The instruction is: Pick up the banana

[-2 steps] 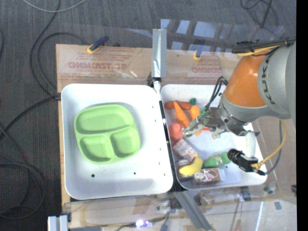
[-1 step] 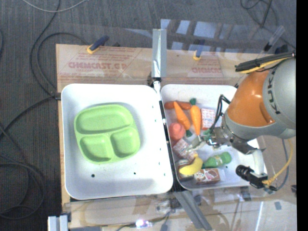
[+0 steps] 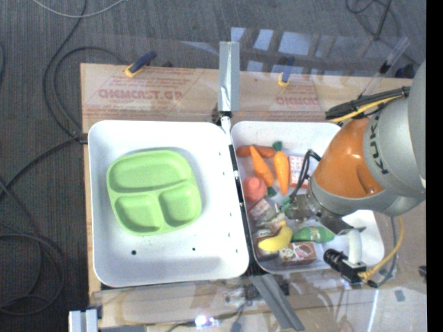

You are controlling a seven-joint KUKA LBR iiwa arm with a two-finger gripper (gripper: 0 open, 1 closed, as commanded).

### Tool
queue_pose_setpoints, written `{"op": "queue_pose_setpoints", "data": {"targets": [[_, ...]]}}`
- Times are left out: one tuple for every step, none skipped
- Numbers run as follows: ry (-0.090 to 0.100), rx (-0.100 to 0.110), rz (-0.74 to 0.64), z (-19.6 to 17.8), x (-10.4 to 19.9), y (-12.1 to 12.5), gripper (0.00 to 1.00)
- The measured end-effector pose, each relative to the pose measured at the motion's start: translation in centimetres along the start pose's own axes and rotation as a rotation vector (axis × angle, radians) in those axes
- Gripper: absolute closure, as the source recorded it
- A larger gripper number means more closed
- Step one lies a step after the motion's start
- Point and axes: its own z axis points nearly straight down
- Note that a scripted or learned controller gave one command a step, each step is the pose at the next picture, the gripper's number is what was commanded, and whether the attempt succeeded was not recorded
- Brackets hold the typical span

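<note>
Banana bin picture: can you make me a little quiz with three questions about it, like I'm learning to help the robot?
1. True or false: the banana lies on the green tray.
2. Which bin holds the two carrots? A) the left bin B) the right bin
3. Fill in: the band above the arm's wrist is coloured ____.

Key:
1. False. It lies in the right bin, near its front edge, among the other toy foods.
2. B
3. Orange
</note>
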Motion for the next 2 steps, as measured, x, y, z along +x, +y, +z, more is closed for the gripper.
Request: {"op": "queue_pose_setpoints", "data": {"targets": [[-0.008, -0.006, -0.367, 0.2, -0.3, -0.1, 0.0], [0.001, 0.016, -0.574, -1.6, -4.6, 0.8, 0.0]]}}
